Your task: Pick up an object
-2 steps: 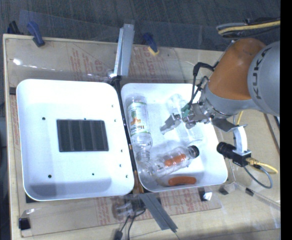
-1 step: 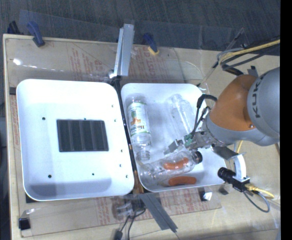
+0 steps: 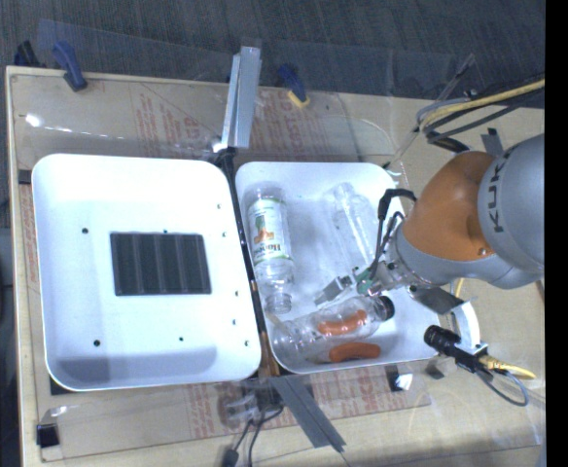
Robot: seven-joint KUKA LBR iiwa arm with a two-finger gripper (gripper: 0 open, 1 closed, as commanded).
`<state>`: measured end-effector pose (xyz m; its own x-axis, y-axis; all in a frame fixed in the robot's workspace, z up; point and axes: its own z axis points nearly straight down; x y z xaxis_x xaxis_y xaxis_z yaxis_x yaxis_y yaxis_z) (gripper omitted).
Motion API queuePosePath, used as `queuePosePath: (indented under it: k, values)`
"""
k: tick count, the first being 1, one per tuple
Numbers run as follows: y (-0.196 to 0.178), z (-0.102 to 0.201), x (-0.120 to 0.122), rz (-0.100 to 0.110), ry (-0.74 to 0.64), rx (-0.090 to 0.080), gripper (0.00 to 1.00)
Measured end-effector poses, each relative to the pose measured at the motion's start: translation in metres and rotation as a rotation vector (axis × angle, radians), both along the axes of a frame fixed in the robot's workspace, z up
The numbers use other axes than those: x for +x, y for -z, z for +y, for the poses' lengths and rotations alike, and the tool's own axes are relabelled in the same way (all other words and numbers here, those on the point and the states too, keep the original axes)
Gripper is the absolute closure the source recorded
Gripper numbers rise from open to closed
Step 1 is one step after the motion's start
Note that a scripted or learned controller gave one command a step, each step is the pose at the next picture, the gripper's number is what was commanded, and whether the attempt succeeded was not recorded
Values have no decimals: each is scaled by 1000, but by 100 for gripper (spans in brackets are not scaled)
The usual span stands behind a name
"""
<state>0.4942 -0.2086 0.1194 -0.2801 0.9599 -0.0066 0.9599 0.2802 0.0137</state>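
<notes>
End effector [image 3: 354, 285] low in right bin [image 3: 303, 178], grip state unclear; bottle [image 3: 268, 246] label unreadable.

Lighting: bright, even, overhead. White bins [image 3: 128, 178] near overexposed; soft shadow along left bin's lower wall. Glare on clear bottles [image 3: 269, 246]. Focus slightly soft; low resolution.

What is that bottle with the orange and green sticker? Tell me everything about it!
The bottle is clear plastic, with a white label printed in orange and green. It lies on its side along the left wall of the right bin, its narrow neck end toward the view's bottom, where other clear plastic items crowd against it.
</notes>
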Motion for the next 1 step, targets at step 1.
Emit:
queuePosePath:
  k: [1]
  values:
    - [-10, -1, -1, 5, -49, 0, 0]
